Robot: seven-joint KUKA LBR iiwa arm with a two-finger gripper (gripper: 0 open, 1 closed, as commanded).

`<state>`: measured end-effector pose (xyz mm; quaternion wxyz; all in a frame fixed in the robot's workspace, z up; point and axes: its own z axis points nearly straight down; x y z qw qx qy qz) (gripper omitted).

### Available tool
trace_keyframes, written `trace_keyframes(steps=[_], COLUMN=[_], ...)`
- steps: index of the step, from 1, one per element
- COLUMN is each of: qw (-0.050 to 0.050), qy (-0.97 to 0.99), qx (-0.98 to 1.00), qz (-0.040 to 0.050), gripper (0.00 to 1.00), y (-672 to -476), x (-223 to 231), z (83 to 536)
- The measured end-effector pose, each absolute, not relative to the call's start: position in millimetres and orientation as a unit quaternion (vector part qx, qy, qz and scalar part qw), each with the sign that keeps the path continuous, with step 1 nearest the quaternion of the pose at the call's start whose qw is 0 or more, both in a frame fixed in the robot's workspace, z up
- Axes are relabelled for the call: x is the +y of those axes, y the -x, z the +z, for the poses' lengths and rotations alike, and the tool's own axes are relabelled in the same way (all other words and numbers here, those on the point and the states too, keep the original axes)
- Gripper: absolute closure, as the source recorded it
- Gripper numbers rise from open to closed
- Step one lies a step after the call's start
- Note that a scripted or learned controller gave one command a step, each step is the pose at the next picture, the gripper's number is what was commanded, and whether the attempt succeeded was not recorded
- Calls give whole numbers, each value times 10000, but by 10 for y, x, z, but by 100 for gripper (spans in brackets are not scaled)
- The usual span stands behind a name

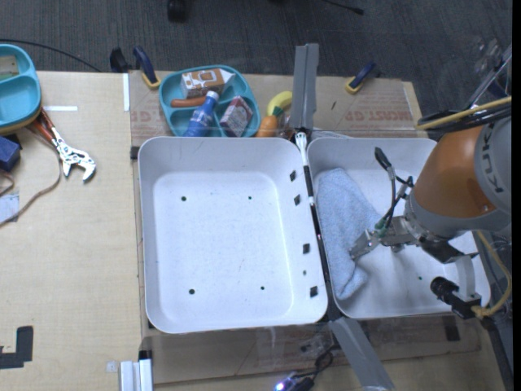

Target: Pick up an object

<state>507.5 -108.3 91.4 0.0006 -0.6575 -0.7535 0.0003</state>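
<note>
Your arm (460,177) reaches in from the right, pincer (364,247) low in the right bin (423,304), its tip at the edge of the grey-blue cloth (343,218). Can't tell if it's wide or narrow, operator. Cloth lies along that bin's left wall, w/ no sign it's gripped. Left bin (159,243) sits just beside. Farther back on the table (73,283): teal tray (171,112) w/ small items, a wrench (73,160) well to the left.

Grey arm (488,169) — orange band
</note>
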Motion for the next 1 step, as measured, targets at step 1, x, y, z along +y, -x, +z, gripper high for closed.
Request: trace_keyframes(steps=[1], qw=[-1], qy=[7936], qx=[-6085], qz=[9], gripper=[0], y=[-5604], x=[-1188], z=[918])
